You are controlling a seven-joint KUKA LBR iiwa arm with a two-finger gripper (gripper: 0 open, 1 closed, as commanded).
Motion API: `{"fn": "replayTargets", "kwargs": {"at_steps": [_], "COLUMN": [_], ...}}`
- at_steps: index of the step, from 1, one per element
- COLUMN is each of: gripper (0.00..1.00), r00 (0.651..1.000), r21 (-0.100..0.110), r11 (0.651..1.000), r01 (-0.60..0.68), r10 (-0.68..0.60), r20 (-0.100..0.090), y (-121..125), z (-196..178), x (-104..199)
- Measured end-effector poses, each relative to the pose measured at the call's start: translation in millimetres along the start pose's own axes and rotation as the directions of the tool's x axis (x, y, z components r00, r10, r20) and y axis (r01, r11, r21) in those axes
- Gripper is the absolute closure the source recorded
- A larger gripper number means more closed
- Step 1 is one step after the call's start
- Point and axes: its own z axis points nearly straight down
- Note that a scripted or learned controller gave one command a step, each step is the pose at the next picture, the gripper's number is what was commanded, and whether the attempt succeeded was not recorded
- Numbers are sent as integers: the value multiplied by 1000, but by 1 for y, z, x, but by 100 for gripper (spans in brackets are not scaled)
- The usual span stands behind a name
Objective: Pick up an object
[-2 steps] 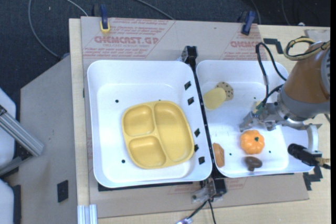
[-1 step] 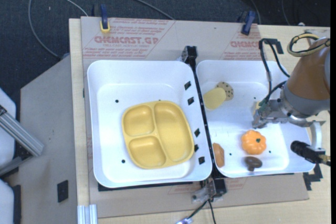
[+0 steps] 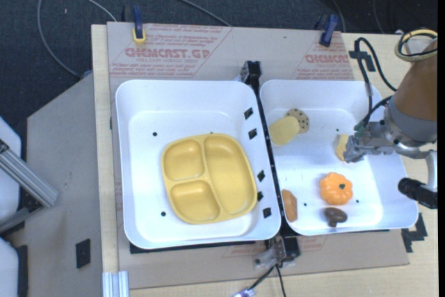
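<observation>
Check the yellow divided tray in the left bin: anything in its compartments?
Empty. All three compartments of the yellow divided tray show bare yellow plastic; the food items lie in the right bin.

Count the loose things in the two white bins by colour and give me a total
Yellow: 3, the divided tray, a pale lump, a piece by the gripper
Orange: 2, pumpkin, small piece
Brown: 1, small piece
Tan with dark spots: 1, cookie
Total: 7
</observation>
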Motion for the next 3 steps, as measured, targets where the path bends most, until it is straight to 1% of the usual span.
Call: {"fn": "replayTargets", "kwargs": {"at_steps": [1, 2, 3], "gripper": [100, 100, 100], "r00": [1000, 1000, 1000], "r21": [-2, 2, 2], "r11": [1000, 1000, 1000], "r01": [1, 5, 5], "r10": [-1, -5, -5], "r20": [0, -3, -3], "y": [2, 18, 47], "z": [-54, -63, -57], "x": [0, 54, 104]}}
